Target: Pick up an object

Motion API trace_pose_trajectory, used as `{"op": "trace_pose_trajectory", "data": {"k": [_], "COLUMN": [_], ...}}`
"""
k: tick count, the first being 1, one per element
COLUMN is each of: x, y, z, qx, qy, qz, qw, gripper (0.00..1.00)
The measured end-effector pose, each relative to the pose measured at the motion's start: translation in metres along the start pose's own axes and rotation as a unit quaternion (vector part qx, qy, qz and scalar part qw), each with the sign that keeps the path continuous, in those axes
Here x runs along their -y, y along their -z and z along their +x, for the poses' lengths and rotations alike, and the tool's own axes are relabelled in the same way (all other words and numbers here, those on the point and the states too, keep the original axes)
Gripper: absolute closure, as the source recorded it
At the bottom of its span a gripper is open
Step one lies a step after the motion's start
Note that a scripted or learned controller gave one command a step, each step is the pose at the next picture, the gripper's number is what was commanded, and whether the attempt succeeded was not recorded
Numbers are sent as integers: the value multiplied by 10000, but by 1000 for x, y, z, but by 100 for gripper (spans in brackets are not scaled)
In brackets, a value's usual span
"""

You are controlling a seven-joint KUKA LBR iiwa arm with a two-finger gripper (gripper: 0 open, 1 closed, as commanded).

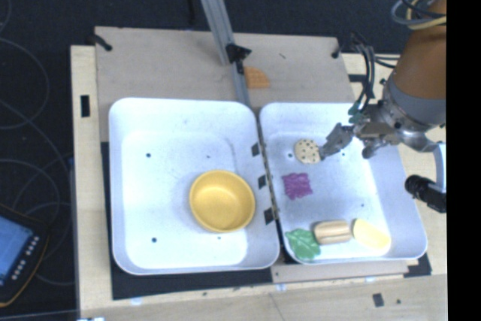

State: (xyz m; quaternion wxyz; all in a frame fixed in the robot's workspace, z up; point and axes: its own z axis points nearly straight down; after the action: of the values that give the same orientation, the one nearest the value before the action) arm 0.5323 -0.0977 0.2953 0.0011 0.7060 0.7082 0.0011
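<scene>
In the right bin (398, 192) lie a round beige dotted cookie-like piece (304, 151), a purple rag-like piece (296, 185), a green leafy piece (302, 243), a tan cylinder (332, 231) and a pale yellow oval (371, 234). My gripper (350, 142) hangs over the upper part of this bin, right of the dotted piece. Its fingers are spread apart: one dark finger (331, 143) reaches nearly to the dotted piece, and nothing sits between them.
The left bin (135, 162) holds a yellow bowl (221, 200). A grey metal rail (214, 4) runs from the top down to the divider between the bins. An orange scrap (256, 78) lies on the bench behind the bins.
</scene>
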Motion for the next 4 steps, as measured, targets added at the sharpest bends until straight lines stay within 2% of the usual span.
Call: {"op": "trace_pose_trajectory", "data": {"k": [1,2,4], "x": [0,-5,-6], "y": [0,-57,-147], "z": [0,-10,-5], "qx": [-1,11,11], "qy": [-10,-23,-26], "qz": [1,34,32], "qw": [10000,10000,10000], "gripper": [0,0,0]}}
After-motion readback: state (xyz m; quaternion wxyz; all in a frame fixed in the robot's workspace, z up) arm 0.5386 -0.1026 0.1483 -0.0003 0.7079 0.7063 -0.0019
